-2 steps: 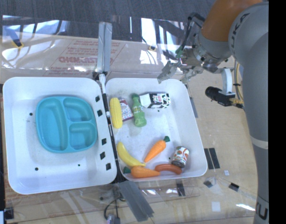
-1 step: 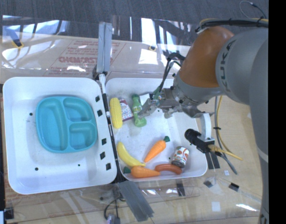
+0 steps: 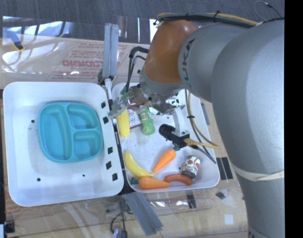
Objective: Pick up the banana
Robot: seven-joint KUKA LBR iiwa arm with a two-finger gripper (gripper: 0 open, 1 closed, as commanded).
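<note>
Curved yellow banana (image 3: 135,165) lies ungrasped at right white bin (image 3: 203,133) near-left corner. Gripper (image 3: 133,102) over far end; jaws state: cannot tell. Approach, grasp, lift remain.

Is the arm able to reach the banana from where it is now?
Probably yes. The banana lies uncovered near the right bin's front left corner, with a carrot touching its end. The arm hangs over the back of the same bin.
</note>
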